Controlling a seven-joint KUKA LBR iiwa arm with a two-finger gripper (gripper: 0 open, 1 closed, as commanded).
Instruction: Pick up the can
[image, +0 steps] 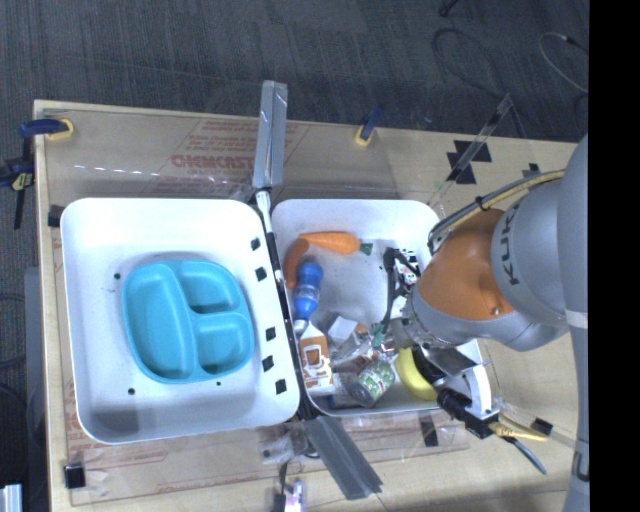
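Observation:
The can (373, 381), silvery with green print, lies on its side near the front wall of the right bin (345, 215). My gripper (386, 342) hangs under the orange-banded wrist (462, 278), just above and behind the can, among the clutter. The wrist hides most of it, and I cannot make out whether it touches the can.
Around the can lie a yellow object (412, 369), a small carton (315, 361), a blue-capped bottle (305, 287) and an orange carrot (326, 243). The left bin (90, 230) holds a blue divided tray (188, 320). A metal divider (270, 130) runs between the bins.

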